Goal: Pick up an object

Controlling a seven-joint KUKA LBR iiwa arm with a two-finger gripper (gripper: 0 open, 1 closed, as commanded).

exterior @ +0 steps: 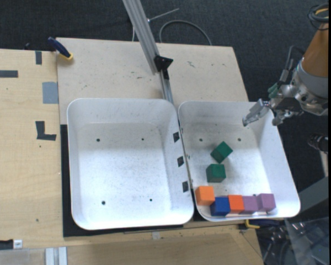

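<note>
A: What does the desk [116, 70] look like?

B: Pale wood, scuffed, with dark carpet-like floor [237, 15] beyond it at the top of the frame. A lighter wooden panel [22, 148] with grey tape marks fills the left. A blue and yellow clamp [60, 48] sits at the upper left, and a metal rail [140, 24] slants down from top centre to where the two bins meet.

A: And the bins?

B: Left bin [77, 115] and right bin [281, 159], both shallow and white, touching along their inner walls at centre frame. The left one's floor is bare and speckled. In the right one the upper half of the floor is open.

A: Where are the things to pick?

B: All in the right bin. A green cube [222, 151] sits mid-bin, turned so a corner points up the frame. A second green cube [215, 173] lies just below it, nearly square to the frame. Along the lower wall runs a row, long axis left to right: orange cube [205, 194], blue cube [220, 206], second orange cube [236, 203], pink cube [250, 203], purple cube [266, 201], each touching the next.

A: The gripper?

B: The gripper [265, 112] hangs over the right bin's upper right rim, well apart from every cube. Its fingers [254, 114] stand spread and released, grasping nothing.
</note>
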